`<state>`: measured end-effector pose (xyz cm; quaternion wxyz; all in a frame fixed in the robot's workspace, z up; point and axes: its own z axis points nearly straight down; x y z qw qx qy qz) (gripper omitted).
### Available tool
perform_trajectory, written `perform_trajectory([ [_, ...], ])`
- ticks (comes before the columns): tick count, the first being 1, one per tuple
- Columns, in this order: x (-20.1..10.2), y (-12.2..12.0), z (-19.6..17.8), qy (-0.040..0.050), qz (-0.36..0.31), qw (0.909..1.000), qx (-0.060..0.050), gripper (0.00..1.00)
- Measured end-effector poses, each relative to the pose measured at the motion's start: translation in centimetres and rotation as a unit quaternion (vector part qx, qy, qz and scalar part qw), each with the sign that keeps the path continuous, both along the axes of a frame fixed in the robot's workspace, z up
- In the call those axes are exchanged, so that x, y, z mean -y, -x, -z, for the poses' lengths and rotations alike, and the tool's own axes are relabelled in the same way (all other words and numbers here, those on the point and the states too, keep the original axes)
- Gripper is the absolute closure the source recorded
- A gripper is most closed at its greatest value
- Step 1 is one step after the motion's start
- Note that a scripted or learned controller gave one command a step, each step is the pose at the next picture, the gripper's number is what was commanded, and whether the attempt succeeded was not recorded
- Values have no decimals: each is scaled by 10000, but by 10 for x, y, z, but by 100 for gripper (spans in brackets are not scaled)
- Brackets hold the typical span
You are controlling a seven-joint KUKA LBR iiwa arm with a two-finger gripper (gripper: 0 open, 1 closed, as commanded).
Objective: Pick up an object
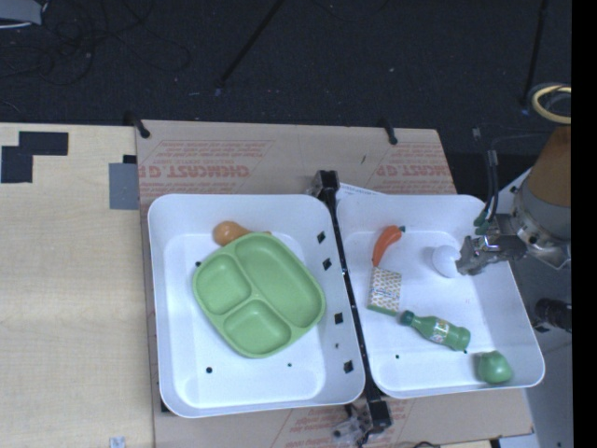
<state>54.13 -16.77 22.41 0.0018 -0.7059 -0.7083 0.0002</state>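
Arm reaches in from the right; hand (474, 255) sits low over the right bin (522, 343), just beside a white ball (445, 259). Can't tell if it's spread or pressed together. Same bin: carrot (386, 245), patterned packet (385, 289), green bottle (435, 329) lying flat, green lump (493, 368) in near corner. Left bin (177, 362): green divided plate (257, 293), orange item (229, 232) w/ plate edge touching it.
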Motion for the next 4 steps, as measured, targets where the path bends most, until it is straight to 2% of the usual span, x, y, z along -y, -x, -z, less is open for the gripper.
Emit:
perform_trajectory([
  [3, -135, -40, 6, 3, 0, 10000, 2, 100],
  [4, -191, -50, 14, 4, -4, 10000, -1, 100],
])
